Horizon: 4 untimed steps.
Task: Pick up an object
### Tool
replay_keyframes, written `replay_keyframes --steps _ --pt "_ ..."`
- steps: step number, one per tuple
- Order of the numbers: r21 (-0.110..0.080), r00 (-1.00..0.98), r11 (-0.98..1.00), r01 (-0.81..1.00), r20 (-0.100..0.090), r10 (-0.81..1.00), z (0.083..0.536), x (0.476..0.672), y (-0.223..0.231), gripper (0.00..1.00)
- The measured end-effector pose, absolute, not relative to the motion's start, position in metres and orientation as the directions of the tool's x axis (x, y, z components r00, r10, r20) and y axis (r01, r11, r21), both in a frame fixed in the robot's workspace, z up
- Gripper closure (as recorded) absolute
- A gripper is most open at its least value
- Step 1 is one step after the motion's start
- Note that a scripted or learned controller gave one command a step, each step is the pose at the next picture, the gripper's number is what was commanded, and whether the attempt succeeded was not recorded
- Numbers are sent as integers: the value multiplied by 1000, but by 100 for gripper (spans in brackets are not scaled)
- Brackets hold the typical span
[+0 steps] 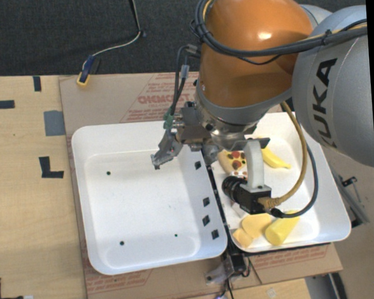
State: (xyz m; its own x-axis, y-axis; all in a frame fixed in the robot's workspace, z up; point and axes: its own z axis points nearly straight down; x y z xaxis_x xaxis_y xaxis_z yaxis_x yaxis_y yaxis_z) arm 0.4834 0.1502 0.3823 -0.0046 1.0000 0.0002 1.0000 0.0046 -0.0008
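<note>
**Pick attempt: gripper over left bin, objects in right bin**

A wood-grain surface point(24, 202) is covered by a cardboard sheet point(126, 95). Two white bins are set on the sheet side by side, and a dark background lies beyond at 12 o'clock.

The gripper point(162, 155) hangs over the left bin point(140, 206), near that bin's 1 o'clock corner and close to the shared wall. Whether the jaws are open or closed cannot be told from this angle. Nothing is seen held.

Candidates are all found in the right bin point(324, 200):
- A banana-shaped piece point(277, 159) lies at 2 o'clock in that bin.
- A yellow wedge point(283, 229) and a pale block point(251, 227) lie just beside each other at 6 o'clock, near the front wall.
- A spotted piece point(236, 161) at 11 o'clock is partly hidden under the wrist.

All are judged to be light toy food, stiff or slightly yielding, smooth-skinned and not fragile. The banana-shaped piece is judged best taken across its narrow middle, though slipping off the curve is a risk. The wedge would be better taken across its flatter faces.

The shared wall stands between the gripper and every candidate. The arm point(257, 51) covers much of the right bin. Little jaw room is left around the wedge and block by the front wall.
</note>
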Motion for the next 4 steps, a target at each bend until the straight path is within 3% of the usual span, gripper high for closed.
replay_keyframes --steps 1,2,3,4 --pt "-5 -4 4 1000 -1 1000 361 483 181 0" --pt "12 -7 7 1000 6 1000 477 506 234 0" --pt "-2 -5 5 1000 -2 1000 480 505 232 100" --pt "2 2 -2 1000 0 1000 512 519 181 100"
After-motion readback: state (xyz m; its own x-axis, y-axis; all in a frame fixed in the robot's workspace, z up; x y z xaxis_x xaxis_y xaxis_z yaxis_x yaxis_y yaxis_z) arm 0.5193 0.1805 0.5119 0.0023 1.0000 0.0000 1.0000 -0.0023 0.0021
